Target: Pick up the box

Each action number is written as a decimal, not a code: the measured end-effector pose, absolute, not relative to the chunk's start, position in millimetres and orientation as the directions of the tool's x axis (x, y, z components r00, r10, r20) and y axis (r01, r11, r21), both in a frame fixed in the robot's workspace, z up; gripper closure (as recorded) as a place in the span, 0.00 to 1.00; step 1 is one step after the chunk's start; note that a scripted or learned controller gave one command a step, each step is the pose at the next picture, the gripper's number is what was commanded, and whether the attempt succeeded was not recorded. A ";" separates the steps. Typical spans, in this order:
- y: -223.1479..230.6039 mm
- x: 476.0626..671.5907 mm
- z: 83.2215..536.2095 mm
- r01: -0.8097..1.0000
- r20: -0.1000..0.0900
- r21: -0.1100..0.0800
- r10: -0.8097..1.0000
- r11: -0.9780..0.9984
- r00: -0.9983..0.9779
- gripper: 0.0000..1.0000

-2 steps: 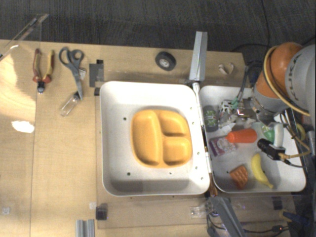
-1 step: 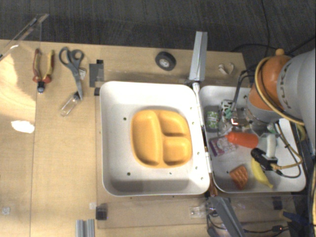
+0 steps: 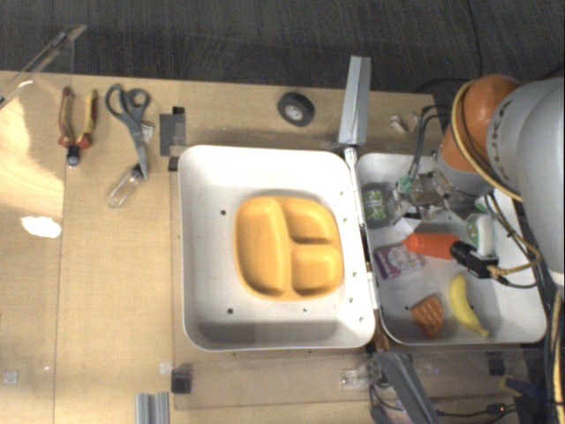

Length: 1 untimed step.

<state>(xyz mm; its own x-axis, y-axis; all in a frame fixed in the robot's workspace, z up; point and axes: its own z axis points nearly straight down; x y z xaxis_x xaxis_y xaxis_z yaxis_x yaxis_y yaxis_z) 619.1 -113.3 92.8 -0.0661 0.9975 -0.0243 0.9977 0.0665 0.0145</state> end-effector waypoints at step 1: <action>-110.8 621.5 104.6 0.997 -0.023 0.021 0.997 0.071 -0.071 1.00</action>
